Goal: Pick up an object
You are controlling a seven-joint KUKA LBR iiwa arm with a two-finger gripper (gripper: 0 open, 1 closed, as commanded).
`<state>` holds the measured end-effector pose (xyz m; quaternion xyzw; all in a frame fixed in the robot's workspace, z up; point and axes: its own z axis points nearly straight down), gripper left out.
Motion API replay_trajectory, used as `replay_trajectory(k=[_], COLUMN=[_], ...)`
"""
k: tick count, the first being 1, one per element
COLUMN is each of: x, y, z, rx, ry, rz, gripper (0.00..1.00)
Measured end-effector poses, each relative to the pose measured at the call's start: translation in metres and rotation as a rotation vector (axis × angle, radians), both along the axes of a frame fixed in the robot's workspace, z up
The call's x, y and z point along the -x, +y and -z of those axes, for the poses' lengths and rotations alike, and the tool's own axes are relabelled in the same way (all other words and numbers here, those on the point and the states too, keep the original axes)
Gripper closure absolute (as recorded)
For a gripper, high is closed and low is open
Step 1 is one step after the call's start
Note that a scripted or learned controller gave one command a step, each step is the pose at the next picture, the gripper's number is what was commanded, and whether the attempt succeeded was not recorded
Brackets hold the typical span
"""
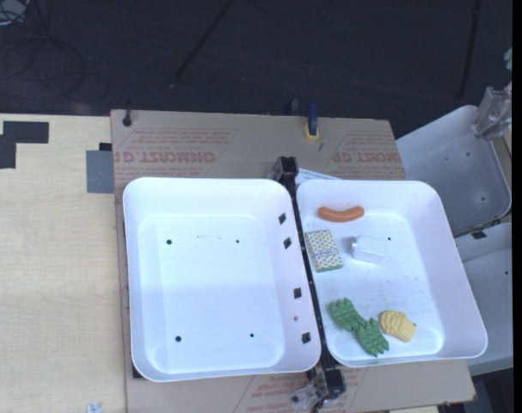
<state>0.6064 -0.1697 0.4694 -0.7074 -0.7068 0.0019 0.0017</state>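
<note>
1. Two white bins sat side by side on a brown sheet [200, 149] over the pale tabletop [46, 274], both left of and lower in the view than the end effector [493, 112].
2. What seemed to be the end effector was a pale grey metal piece at the view's right edge, over the far corner of a grey plate [450, 162]. Whether it was wide or narrow could not be told, and nothing showed in its hold.
3. The right bin [454, 248] was the nearer one to the end effector and held five things, all well apart from it.
4. A sausage [340, 213] lay closest to the end effector, along the bin's far side.
5. A patterned card [323, 250] lay flat further left, just beside the wall shared with the other bin.
6. A small clear piece [368, 249] rested near the card, on its end-effector side, apart from it.
7. A green toy [359, 325] lay slantwise toward the bin's near side, farthest from the end effector.
8. A yellow toy [397, 325] lay just beside the green one, on the side toward the end effector; I could not tell whether they touched.
9. The left bin [132, 231] stood beyond the right one, farthest from the end effector.
10. A blue and yellow clamp [312, 120] gripped the sheet's far edge, well left of the end effector.
</note>
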Motion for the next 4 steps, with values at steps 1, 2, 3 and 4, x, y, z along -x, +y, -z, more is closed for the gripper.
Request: replay_trajectory(k=[1,2,3,4], x=[0.013,-0.026,-0.038,-0.010], y=[0.085,0.065,0.130,0.150], z=[-0.073,-0.054,-0.068,-0.068], rx=[-0.001,0.001,-0.001,-0.001], ry=[-0.010,-0.004,-0.004,0.000], rz=[-0.009,-0.001,-0.006,-0.004], gripper=[1.00,1.00,1.00,1.00])
